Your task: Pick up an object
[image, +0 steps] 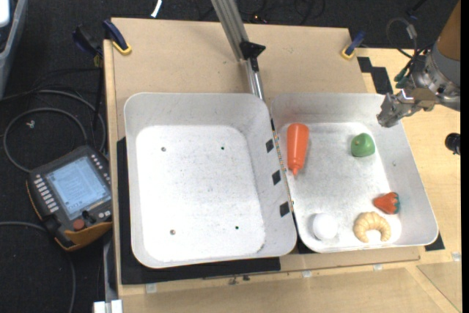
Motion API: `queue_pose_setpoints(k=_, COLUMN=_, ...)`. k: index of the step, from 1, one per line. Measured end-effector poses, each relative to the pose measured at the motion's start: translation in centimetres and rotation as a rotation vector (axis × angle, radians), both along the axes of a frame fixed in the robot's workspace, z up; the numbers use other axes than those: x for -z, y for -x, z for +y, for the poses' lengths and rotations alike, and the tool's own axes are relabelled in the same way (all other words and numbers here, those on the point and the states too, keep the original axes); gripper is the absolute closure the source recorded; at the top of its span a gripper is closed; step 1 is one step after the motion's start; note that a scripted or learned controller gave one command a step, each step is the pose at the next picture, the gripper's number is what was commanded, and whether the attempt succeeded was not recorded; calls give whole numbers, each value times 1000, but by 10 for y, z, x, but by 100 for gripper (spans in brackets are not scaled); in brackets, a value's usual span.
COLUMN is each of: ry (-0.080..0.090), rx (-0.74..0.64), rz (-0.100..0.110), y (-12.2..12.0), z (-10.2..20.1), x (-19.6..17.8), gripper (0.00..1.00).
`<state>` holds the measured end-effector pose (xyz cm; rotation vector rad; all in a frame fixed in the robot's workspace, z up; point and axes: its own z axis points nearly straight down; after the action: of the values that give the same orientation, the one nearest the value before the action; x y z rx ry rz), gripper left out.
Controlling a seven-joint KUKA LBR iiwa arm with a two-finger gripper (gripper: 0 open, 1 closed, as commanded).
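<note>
Bench (183, 55) first: flat tan board with clamps at the far corners, carrying two shallow white bins side by side. Left bin (139, 113) is matte, speckled plastic with rounded corners. Right bin (410, 172) is the same make and holds all the candidates.

Arm comes in from my right; gripper (390, 113) hangs over the right bin's far right rim, nothing between it and the tray floor that I can see. Too small and blurred for me to say how it's set, so I can't tell. I don't see it holding anything.

My read on step: approach phase, no grasp yet. Next move, I'd guess, needs a drop toward the nearest item and a centred close.

Objects, big to small: orange carrot (296, 146), tapered, smooth plastic look, lying near the bin's left wall. Croissant (372, 226), tan, curved, ridged, near the front edge. Green ball-like toy (362, 145), rounded, closest to the gripper, likely the easiest pick. White egg-like piece (325, 226), smooth, just beside the croissant. Red strawberry-like piece (387, 203), small, green top.
</note>
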<state>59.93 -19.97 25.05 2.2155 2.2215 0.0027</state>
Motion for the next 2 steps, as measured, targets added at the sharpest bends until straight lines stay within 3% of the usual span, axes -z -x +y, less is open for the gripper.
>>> queue_pose_setpoints(k=2, ry=-3, rx=-5, rz=4, y=-2, z=99, x=-5, gripper=100)
